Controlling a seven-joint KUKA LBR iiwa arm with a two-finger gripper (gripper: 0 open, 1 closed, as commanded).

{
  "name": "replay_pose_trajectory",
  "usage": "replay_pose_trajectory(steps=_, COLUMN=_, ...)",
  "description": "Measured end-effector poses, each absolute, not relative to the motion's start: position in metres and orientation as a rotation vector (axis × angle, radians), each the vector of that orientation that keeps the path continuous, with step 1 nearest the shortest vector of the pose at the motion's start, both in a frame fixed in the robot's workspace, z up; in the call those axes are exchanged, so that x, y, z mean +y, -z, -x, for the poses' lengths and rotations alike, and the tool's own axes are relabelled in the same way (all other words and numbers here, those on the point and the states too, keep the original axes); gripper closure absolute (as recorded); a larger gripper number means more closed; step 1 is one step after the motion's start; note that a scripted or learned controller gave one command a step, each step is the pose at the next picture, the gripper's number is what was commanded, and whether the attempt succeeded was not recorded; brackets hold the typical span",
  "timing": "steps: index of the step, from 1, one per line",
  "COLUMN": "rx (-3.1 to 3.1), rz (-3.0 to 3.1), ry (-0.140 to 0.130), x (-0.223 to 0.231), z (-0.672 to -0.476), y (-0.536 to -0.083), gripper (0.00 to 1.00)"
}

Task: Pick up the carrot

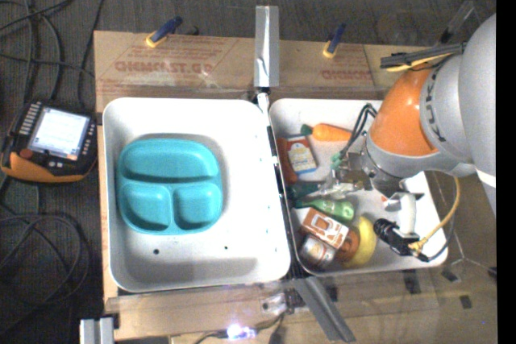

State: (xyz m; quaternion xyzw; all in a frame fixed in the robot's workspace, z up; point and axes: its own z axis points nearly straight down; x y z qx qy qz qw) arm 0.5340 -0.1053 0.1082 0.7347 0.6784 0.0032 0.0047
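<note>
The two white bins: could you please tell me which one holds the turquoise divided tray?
The left bin holds the turquoise tray, alone. The right bin holds the carrot and other food items.

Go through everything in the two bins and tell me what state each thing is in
carrot: lying free at the far edge of the right bin, not gripped
gripper: low over the clutter in the right bin
teal tray: flat in the left bin, compartments bare
yellow fruit: resting at the near side
</note>
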Motion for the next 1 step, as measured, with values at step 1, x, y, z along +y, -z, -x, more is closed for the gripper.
replay_pose_trajectory(steps=1, rx=2.195, rz=-2.248, ry=0.005, x=-0.0268, z=-0.5933, y=-0.1829, gripper=1.0)
